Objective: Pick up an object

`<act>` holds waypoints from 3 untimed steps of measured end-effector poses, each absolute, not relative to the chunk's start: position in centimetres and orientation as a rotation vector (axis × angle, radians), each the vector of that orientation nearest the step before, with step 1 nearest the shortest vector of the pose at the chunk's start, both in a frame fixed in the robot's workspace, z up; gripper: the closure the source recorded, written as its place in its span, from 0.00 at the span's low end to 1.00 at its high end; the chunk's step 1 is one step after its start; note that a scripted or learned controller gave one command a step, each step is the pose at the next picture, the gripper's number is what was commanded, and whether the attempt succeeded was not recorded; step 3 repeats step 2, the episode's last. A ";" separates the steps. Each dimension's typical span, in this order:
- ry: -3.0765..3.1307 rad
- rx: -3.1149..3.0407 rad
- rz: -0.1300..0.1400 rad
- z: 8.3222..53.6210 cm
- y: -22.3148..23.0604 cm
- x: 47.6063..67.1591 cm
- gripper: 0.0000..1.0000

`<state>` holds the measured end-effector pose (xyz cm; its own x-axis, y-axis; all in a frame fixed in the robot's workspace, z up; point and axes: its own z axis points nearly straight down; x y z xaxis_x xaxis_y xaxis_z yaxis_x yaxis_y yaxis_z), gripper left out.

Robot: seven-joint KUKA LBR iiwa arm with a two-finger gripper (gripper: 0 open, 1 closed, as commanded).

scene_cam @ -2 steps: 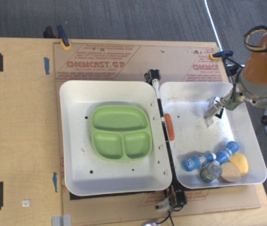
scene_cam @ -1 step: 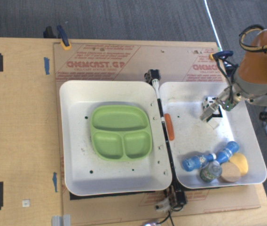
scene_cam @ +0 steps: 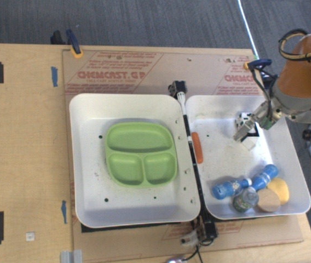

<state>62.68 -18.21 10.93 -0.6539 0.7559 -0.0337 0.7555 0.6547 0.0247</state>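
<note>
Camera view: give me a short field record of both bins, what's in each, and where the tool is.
left bin: holds a green divided plate
right bin: orange marker by its left wall; blue bottles, a clear ball-like item and a yellow and a tan round object in the near right corner
tool: over the right bin's far half, apart from the cluster
tool contents: nothing seen between its fingers
arm: enters from the right

Two white bins (scene_cam: pixel 84 147); blue clamp (scene_cam: pixel 258 64) behind.
</note>
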 end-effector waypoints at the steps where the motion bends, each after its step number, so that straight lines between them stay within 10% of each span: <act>1: 2.804 1.285 0.013 12.4 -18.5 63.0 1.00; 3: 2.695 1.607 0.002 21.4 -13.7 65.0 1.00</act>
